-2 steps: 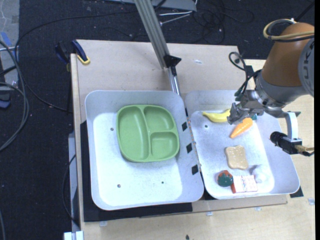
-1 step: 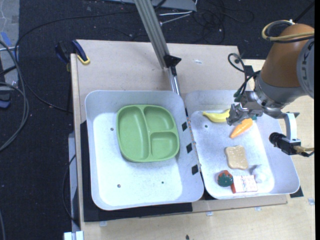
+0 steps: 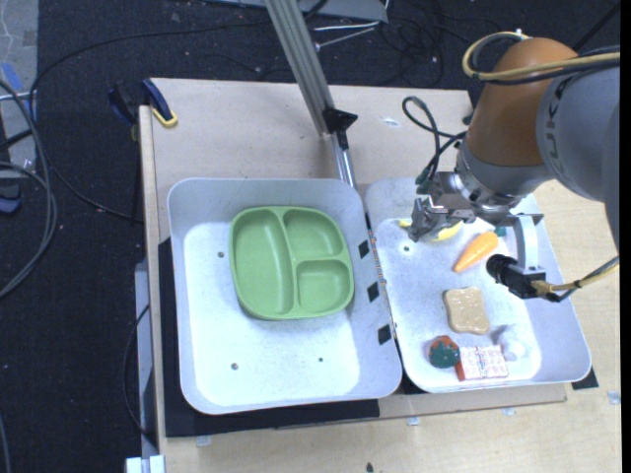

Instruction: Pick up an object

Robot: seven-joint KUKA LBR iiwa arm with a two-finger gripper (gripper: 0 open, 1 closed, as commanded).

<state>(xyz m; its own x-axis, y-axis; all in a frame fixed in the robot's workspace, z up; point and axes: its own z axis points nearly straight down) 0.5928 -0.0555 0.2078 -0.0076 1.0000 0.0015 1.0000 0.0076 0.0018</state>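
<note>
My gripper (image 3: pixel 426 227) hangs low over the upper left part of the right bin (image 3: pixel 567 348). A yellow object (image 3: pixel 446 233), perhaps a banana, lies right at its tips, mostly hidden by them. An orange carrot (image 3: pixel 474 250) rests just to the right of it. Lower in the same bin lie a slice of toast (image 3: pixel 466 309), a red and green fruit (image 3: pixel 443 351), a red and white box (image 3: pixel 482 363) and a small white piece (image 3: pixel 512 341).
The left bin (image 3: pixel 197 363) holds a green divided plate (image 3: pixel 292 261). A grey metal pole (image 3: pixel 301 52) slants down from the top to the bins' shared edge. Cables and a black connector (image 3: pixel 513 274) hang off the wrist above the right bin.
</note>
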